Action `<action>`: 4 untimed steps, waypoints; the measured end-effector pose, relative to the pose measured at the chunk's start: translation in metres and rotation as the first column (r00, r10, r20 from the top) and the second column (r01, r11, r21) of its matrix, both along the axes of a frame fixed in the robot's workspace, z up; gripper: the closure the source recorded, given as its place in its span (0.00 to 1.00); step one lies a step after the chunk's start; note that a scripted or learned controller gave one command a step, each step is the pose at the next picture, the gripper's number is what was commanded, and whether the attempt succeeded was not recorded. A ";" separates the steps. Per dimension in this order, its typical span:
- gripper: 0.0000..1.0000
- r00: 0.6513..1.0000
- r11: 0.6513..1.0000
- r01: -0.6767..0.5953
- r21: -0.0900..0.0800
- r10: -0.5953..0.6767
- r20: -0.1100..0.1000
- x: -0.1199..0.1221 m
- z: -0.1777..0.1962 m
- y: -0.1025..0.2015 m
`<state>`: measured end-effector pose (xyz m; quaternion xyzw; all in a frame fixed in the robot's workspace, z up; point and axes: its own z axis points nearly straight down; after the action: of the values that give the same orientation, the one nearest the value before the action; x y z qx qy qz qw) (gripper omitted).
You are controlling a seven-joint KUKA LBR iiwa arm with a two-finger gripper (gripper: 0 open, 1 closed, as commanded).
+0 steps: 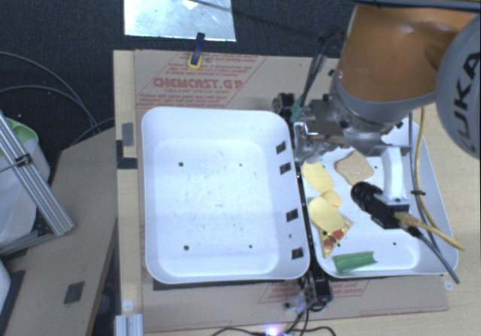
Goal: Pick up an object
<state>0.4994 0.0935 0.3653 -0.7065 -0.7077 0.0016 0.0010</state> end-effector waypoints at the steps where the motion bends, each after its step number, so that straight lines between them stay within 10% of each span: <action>1: 1.00 1.000 1.000 -0.009 0.005 0.009 0.013 0.035 0.052 0.075; 2: 1.00 1.000 1.000 -0.006 -0.001 0.006 -0.005 0.061 -0.090 0.114; 3: 1.00 1.000 1.000 0.004 0.000 -0.004 0.000 0.001 -0.079 0.060; 4: 1.00 1.000 1.000 0.000 0.006 0.000 0.026 0.016 0.114 0.029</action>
<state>0.5150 0.1222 0.4797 -0.7064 -0.7077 -0.0097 -0.0058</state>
